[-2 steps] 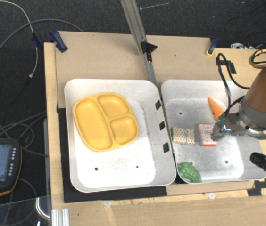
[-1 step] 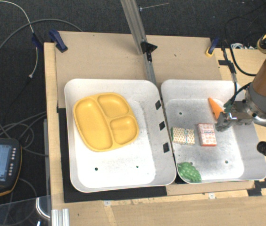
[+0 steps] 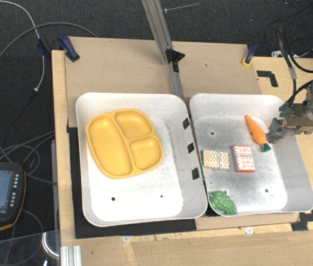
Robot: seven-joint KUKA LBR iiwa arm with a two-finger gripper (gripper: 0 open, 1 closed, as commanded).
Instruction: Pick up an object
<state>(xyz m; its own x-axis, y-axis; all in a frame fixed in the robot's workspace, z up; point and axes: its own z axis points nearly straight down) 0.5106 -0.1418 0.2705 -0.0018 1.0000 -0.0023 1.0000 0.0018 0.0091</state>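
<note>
Just left of the jaws (image 3: 274,131), orange carrot (image 3: 256,129), right bin (image 3: 289,195).

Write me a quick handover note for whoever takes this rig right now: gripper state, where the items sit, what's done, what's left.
Gripper: low over the right bin, at its right side, beside the green tip of the toy carrot. Nothing is seen between its fingers; open or shut cannot be told.
Right bin: carrot at upper right, red-and-white box in the middle, patterned packet to its left, green leafy item at the bin's near-left edge.
Left bin: yellow divided plate.
Done: nothing lifted; all items lie in the bins.
Left: grasp and raise one object, probably the carrot, as it is nearest.
</note>
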